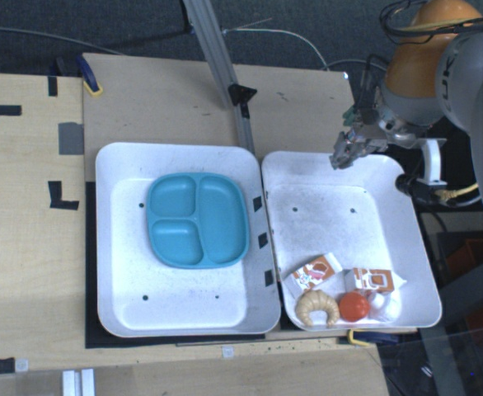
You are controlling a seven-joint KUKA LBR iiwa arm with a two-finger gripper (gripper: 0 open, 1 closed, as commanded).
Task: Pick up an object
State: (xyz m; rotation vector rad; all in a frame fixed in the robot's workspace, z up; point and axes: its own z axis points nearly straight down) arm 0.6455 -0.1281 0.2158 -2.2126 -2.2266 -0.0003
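Observation:
In the right bin (324, 213), a small heap of items lies at the near edge: a croissant (317, 307), a red tomato-like ball (354, 306), and two orange-and-white packets (314, 274) (375, 280). My gripper (344, 157) hangs over the far rim of the right bin, well away from the heap. Nothing shows between its fingers. The arm's grey body and orange band (427, 48) rise at the upper right.
The left bin (122, 221) holds a blue divided plate (198, 219). A grey metal pole (217, 48) slants down to the seam between the bins. Cables run along the bench's right side.

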